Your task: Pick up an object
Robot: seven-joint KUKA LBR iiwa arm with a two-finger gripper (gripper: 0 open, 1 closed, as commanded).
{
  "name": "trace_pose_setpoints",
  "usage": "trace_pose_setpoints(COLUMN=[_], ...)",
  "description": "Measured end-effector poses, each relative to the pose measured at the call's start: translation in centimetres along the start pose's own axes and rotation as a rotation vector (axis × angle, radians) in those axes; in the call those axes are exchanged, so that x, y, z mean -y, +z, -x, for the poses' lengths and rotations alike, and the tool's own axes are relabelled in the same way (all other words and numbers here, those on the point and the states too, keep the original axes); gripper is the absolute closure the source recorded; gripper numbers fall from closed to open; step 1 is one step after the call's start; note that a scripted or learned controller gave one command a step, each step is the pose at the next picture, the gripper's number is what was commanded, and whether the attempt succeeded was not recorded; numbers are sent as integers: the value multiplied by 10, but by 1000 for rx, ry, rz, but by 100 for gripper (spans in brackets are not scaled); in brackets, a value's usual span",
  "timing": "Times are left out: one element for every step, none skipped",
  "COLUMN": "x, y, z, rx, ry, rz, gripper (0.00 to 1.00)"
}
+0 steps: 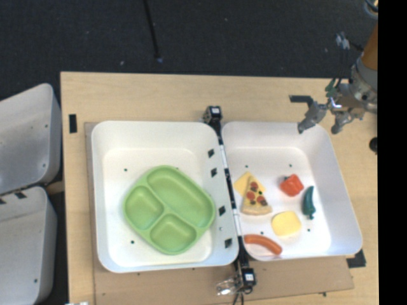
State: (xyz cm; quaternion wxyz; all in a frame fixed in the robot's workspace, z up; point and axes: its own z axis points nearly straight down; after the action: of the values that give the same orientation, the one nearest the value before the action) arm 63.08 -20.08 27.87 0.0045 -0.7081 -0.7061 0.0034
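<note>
- We saw a pale wooden worktop on a dark, speckled floor, with a thin dark line running across the floor toward the worktop's far edge.
- Two shallow white plastic bins sat side by side on the worktop, joined along the middle by a row of small black clips.
- The left white bin held a light green plastic divided plate with three compartments, lying slightly askew.
- The right white bin held the toy food: a yellow pizza slice with red toppings near the dividing wall, a small red pepper-like piece to its right, a dark green chilli-shaped piece just beside that, a pale yellow rounded block below them, and an orange-red sausage at the near edge.
- All five pieces lay on the bin floor, none lifted.
- The grey two-finger gripper hung at the far right corner of the right bin, over its rim and well apart from the food; its jaws stood spread, with nothing between them.
- Off the worktop's left side we noted two white moulded panels, one behind the other.
</note>
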Motion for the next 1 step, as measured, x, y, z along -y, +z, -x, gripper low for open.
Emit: trace_pose_setpoints(x=[-2], y=[-8], z=[-1], rx=[2], ry=[-3], rz=[12], gripper=[0])
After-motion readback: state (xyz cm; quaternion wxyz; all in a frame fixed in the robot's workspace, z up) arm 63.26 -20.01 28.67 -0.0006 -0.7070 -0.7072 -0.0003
